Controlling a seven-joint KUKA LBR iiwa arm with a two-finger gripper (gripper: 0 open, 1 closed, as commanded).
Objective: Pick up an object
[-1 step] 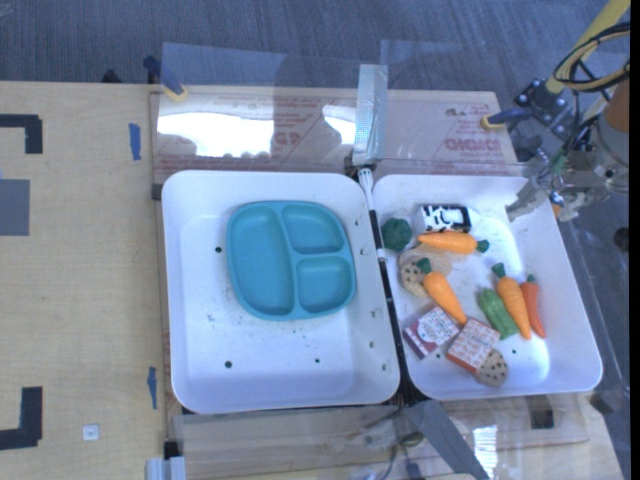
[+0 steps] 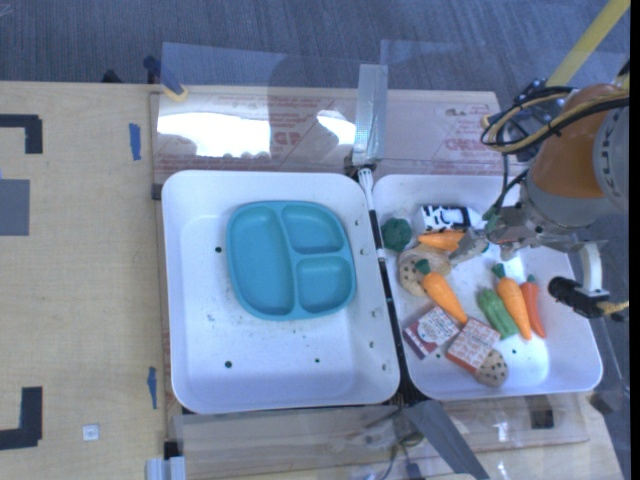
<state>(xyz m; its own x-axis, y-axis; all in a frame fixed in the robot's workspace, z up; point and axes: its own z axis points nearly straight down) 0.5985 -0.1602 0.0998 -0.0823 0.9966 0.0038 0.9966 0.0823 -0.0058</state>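
1. Arm (image 2: pixel 575 163) in from the right, wrist over the right bin (image 2: pixel 575 368).
2. Gripper (image 2: pixel 478 243) low near the bin's upper middle, just beside the topmost carrot (image 2: pixel 441 238); grip state: can't tell, nothing seen held.
3. Right bin: green ball (image 2: pixel 397 232), black/white item (image 2: pixel 445 215), more carrots (image 2: pixel 442 297), green veg (image 2: pixel 494 310), red packets (image 2: pixel 472 344).
4. Left bin (image 2: pixel 190 298): teal divided plate (image 2: pixel 291 258).

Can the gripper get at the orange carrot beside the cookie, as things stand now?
Probably yes. The carrot lies uncovered in the right bin, and the gripper hangs just above and right of it.
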